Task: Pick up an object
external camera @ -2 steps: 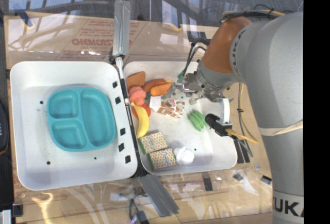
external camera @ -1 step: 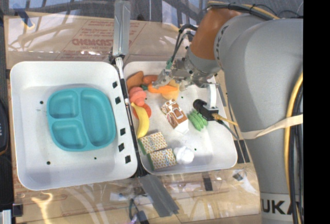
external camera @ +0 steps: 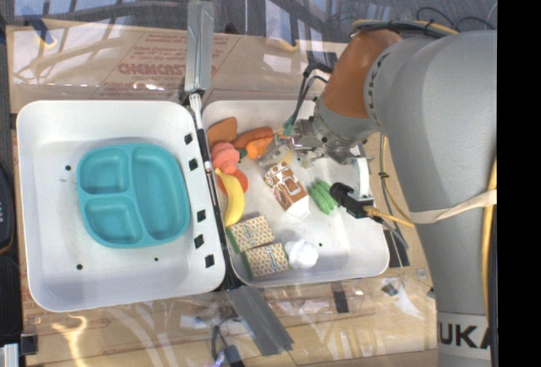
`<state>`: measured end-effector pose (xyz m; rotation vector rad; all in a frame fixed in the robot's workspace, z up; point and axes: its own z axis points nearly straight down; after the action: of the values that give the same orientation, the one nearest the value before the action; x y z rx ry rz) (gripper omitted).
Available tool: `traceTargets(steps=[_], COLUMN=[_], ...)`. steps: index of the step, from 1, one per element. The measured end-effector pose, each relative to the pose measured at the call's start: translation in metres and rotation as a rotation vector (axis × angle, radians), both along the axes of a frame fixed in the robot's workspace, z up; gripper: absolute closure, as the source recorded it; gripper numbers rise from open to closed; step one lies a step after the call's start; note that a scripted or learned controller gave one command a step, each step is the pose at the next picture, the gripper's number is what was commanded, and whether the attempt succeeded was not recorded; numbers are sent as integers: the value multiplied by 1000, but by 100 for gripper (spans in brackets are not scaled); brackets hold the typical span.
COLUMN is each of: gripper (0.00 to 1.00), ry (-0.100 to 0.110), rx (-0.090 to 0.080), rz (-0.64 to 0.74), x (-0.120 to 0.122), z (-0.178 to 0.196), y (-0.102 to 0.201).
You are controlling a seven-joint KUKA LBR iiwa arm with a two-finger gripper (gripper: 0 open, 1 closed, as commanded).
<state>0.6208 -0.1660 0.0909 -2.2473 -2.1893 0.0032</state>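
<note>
Two white bins sit side by side on a cardboard-covered surface above dark carpet. The left bin holds a teal divided plate. The right bin holds a banana, carrot and brown-and-white carton. The hand hangs over the carton; the wrist hides its grip, which cannot be judged.

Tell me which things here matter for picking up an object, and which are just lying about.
Belongs to the job:
hand, low in the right bin
small carton just below it
carrot
banana
green toy
two patterned packets

Just lying about:
left bin
teal divided tray in it
cardboard sheet behind the bins
</note>
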Motion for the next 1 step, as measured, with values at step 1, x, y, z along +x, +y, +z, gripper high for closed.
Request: traceTargets(steps=[1], gripper=[0], ry=[1], rx=[0], rz=[-124], x=[-37], z=[-1], y=[-5])
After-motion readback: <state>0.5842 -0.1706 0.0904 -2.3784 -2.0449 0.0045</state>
